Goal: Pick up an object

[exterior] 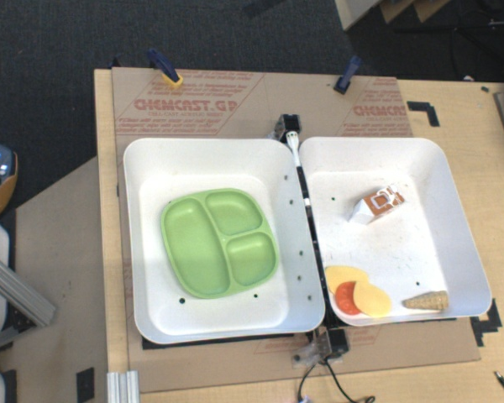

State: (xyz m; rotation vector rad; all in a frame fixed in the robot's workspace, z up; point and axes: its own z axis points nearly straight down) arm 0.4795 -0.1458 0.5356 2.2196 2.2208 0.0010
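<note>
two white bins sit side by side on the brown board. the left bin [143,225] has a green divided plate [219,242] lying flat in its middle (three compartments, tilted a little off square). the right bin [454,217] carries the small stuff: a little brown and white carton [376,206] on its side towards the far half, a yellow and red piece [358,291] in the near left corner, and a tan wedge [426,300] by the near right wall, well apart from the carton. two clamps [165,68] grip the board's far edge.
</note>
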